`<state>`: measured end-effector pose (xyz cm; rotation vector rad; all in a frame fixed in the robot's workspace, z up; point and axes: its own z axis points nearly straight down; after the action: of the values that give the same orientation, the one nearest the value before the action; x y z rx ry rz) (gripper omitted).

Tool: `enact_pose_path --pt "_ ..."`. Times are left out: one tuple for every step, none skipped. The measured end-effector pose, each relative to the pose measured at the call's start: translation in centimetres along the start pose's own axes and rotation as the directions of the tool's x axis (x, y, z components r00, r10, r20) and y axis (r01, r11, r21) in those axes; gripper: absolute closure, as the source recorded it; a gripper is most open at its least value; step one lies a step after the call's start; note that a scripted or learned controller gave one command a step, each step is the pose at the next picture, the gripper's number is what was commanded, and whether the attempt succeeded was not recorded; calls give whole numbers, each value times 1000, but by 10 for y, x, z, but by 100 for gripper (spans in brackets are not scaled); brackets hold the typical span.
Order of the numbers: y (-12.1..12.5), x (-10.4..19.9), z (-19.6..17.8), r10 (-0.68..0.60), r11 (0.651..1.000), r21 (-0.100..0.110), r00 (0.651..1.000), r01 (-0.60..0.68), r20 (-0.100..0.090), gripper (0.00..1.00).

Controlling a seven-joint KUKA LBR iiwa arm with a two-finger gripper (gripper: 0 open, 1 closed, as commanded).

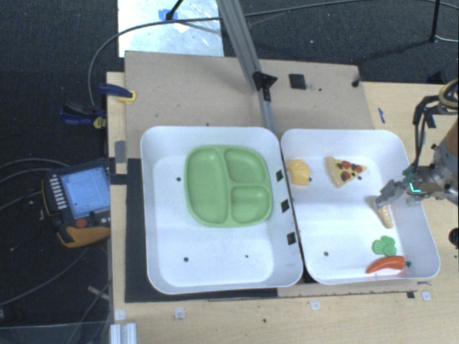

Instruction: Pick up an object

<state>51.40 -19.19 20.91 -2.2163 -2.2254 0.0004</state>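
Note:
The right bin (pixel 344 253) holds several toy foods. A yellow bun-like piece (pixel 299 171) lies at its far left, and a pizza slice (pixel 346 170) sits to the right of it. A pale cone-shaped piece (pixel 386 215) lies near the right wall. A green broccoli-like piece (pixel 384 246) and an orange-red sausage-shaped piece (pixel 386 264) rest in the near right corner. My gripper (pixel 391 193) reaches in from the right and hangs low, just over the top end of the cone-shaped piece. I see nothing lifted off the bin floor.
The left bin (pixel 215 264) carries a green divided plate (pixel 228 185). A metal pole (pixel 240 34) slants down to the far edge between the bins. A handheld controller (pixel 79 199) and cables lie on the floor at the left.

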Motion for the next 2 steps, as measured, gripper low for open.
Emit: enact_pose_path --pt "1 0 -1 0 1000 -2 1000 0 1 0" --pt "-2 -4 42 3 1000 0 1000 -3 0 0"
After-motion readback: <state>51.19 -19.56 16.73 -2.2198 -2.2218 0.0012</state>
